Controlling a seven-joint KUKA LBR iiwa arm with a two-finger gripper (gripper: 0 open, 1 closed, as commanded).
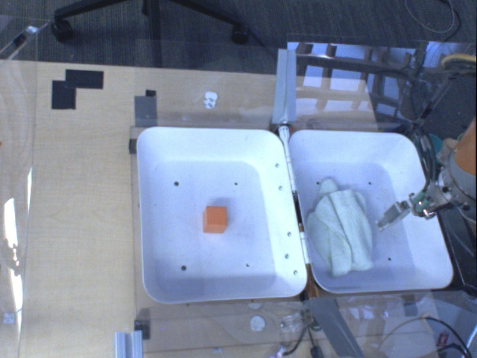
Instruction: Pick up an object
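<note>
Two shallow white bins sit side by side on the bench, their inner rims meeting along a seam near the centre. The left bin [160, 162] holds one small orange cube [215, 219], lying slightly at 7 o'clock of that bin's middle, with bare white floor on all sides and well apart from every wall. The right bin [373, 151] holds a folded pale cloth [341, 231], lying toward the bin's 7 o'clock quarter, its left edge near the wall by the seam; the floor at 12 o'clock and along the 3 o'clock side stays bare. The gripper [393, 215] enters over the right bin's 3 o'clock rim, tilted, tip pointing toward 8 o'clock. It ends just beside the cloth's right edge; contact cannot be confirmed. The spread of its tip cannot be made out, and nothing is seen gripped. The cube lies well apart from the gripper, at 9 o'clock of it, across the seam.
</note>
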